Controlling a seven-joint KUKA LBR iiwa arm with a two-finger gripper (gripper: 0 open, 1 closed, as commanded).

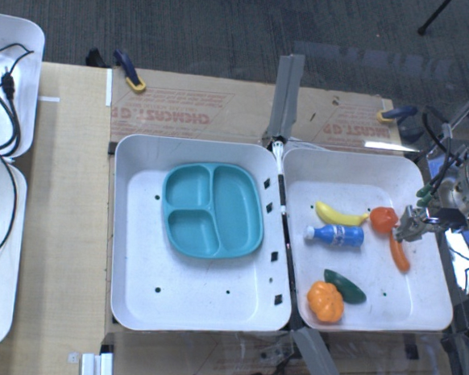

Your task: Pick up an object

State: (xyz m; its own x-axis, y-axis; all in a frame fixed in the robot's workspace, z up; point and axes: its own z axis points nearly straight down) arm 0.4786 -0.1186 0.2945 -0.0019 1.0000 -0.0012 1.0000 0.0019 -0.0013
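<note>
The right bin [418,314] holds the candidate objects. A yellow banana [339,214] lies near its middle, with a blue-and-white bottle [336,236] on its side just below it, the two touching or nearly so. To their right sits a red-orange rounded piece [383,219], and below it a slim orange carrot [400,255] lies at a slant, pointing down toward the bin's right wall. Nearer the front edge, an orange pumpkin-like piece [326,302] rests against a dark green piece [346,287] — the green one partly tucked behind it.

The gripper [410,226] reaches in from the right and hangs over the right side of this bin, just beside the red-orange piece and above the carrot's upper end. Nothing can be seen held in it, and at this size it cannot be told whether it is released or clenched.

The left bin [129,239] carries a teal divided plate [213,209] with three compartments, set slightly askew near the centre. Both bins rest on a cardboard sheet [200,111] — two clamps, the left one [129,72] and the right one [397,114], at its far edge.
</note>
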